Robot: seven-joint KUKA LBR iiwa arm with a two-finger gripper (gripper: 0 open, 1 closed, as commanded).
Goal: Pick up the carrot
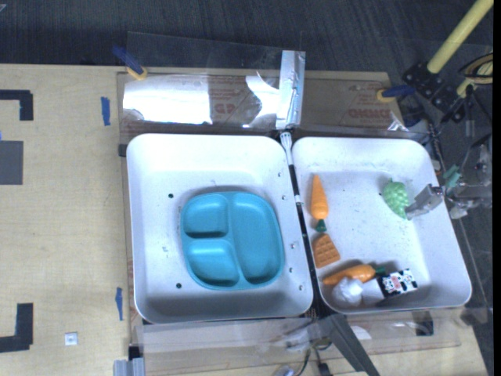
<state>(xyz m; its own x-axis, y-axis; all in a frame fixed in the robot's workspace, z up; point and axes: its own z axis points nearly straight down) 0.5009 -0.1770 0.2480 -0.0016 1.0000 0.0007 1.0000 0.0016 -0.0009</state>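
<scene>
The pale plywood bench (63, 233) looks matt, with a faint wood grain. The two shallow white plastic bins, left (149, 163) and right (352, 159), are smooth with a soft sheen; the right one's floor is speckled with dark flecks. The turquoise three-compartment plastic tray (232, 237) is smooth and semi-glossy. The long orange toy carrot (318, 197) looks like smooth plastic with a slight shine. The knobbly green toy vegetable (397, 197) has a bumpy surface. Behind the bins, a clear glossy plastic sheet (203, 92) catches bright glare over brown matt cardboard (344, 104).
</scene>
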